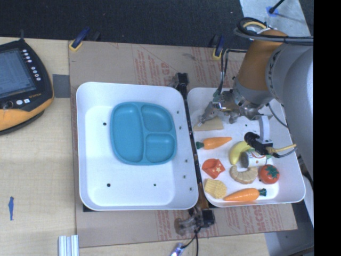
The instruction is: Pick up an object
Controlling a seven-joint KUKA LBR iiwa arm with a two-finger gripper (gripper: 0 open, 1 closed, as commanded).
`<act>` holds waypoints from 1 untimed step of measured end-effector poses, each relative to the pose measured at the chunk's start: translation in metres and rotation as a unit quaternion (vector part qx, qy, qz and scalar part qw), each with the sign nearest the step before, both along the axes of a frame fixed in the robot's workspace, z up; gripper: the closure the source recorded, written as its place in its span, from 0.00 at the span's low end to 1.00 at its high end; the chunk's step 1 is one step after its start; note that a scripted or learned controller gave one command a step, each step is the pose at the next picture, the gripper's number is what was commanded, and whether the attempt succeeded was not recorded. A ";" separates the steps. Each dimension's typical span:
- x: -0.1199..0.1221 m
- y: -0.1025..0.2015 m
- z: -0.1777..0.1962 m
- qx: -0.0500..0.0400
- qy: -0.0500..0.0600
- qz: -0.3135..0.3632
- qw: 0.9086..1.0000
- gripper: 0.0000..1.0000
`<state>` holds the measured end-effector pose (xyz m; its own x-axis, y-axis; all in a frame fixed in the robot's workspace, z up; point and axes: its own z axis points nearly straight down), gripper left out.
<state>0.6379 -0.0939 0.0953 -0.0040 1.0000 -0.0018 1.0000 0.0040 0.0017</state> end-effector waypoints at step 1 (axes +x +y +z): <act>0.001 0.000 0.011 0.001 0.000 0.001 1.000 1.00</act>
<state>0.6385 -0.0944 0.1066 -0.0061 1.0000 -0.0008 1.0000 0.0061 0.0018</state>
